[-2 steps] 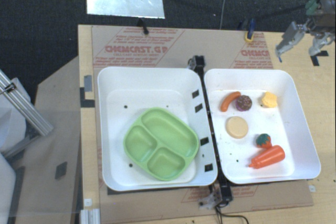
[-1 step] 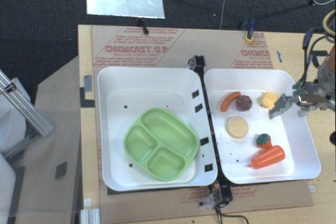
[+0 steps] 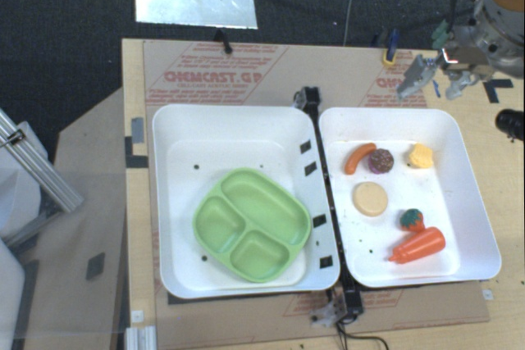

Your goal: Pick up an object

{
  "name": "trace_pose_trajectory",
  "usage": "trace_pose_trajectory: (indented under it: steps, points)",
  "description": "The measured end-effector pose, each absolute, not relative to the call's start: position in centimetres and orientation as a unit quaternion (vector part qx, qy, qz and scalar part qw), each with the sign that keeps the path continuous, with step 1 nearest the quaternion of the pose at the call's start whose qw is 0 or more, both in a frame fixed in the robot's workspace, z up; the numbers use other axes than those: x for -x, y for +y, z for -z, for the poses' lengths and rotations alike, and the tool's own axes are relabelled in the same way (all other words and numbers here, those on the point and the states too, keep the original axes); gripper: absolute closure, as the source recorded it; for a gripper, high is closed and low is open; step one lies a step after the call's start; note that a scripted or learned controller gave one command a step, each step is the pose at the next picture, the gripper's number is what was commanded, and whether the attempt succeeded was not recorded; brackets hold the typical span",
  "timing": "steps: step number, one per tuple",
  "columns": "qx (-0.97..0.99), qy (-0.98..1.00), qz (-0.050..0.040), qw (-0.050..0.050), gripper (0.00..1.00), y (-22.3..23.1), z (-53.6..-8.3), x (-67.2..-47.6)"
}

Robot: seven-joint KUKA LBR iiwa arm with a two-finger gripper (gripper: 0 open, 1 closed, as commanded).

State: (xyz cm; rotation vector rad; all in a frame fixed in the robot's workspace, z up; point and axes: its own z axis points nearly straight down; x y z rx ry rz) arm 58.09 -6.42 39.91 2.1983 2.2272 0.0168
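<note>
We see the pincer (image 3: 435, 78) hanging open and empty beyond the right bin's (image 3: 472, 201) far edge, the yellow cheese (image 3: 421, 156) nearest, just nearward of it.

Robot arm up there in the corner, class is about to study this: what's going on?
The arm's tool hangs above the bench behind the right bin, holding nothing. That bin has toy food in it: a sausage, a dark ball, a yellow piece, a cracker and a carrot. A green plate lies in the left bin.
</note>
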Motion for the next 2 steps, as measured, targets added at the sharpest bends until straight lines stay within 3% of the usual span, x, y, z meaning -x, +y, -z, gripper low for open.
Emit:
trace_pose_trajectory:
  steps: [1, 2]
  points:
    - [-0.703, 0.712, -0.0065, 0.006, 0.00, 1.3, -50.0, -65.3]
    - [-0.709, 0.705, 0.0063, -0.006, 0.00, -3.8, -33.6, -57.5]
